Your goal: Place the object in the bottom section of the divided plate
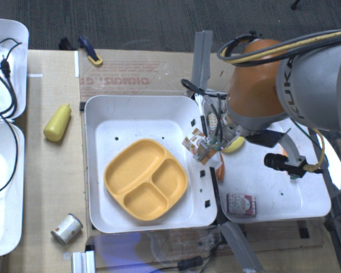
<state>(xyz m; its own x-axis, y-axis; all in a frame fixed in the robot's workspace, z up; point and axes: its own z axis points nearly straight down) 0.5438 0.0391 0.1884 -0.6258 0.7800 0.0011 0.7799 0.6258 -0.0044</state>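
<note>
Jaws over seam between two bins, at left bin's right wall; apart or together: cannot tell, clutter hides tips. Small yellow object just beside jaws, at right bin's left edge; whether gripped, unclear. Divided plate lies mid left bin, well apart from jaws. Small packet near right bin's front edge. Risk: object slips or snags on bin wall during crossing, lands in wrong compartment.
</note>
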